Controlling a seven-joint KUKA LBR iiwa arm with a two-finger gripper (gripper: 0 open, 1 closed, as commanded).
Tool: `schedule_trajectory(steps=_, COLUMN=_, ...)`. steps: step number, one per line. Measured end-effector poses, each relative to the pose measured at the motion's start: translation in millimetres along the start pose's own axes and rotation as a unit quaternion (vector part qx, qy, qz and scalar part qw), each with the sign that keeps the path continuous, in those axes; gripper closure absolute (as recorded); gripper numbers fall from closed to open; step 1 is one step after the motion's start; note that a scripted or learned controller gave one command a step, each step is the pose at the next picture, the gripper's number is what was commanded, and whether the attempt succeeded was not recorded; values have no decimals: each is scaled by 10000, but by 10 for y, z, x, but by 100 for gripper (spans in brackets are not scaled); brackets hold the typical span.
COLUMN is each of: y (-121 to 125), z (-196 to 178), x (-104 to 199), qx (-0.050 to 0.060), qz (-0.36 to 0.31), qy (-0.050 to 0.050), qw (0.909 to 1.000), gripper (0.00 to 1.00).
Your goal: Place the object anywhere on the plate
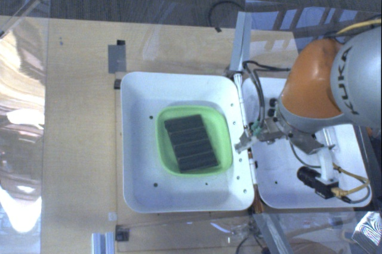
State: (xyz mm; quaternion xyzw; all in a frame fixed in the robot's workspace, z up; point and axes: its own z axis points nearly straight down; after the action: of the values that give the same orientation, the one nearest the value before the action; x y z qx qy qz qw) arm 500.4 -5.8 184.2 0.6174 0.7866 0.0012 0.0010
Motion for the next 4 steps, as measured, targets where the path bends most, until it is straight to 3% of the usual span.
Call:
schedule_trajectory(steps=1, y=224, z=-10, x=652, qx=-18, qz=75, qy=0, qw=10000, gripper=0)
schedule_trajectory(steps=2, y=378, z=-11, x=333, qx=-20, qz=148, qy=-4, qw=9999, gripper=0)
schedule_trajectory(steps=3, y=407, z=-14, x=-349, qx=-23, qz=165, qy=-10, qw=9999, gripper=0)
schedule_trajectory(steps=4, y=124, z=-547, x=-762, qx=-28, qz=417, qy=-14, qw=9991, gripper=0)
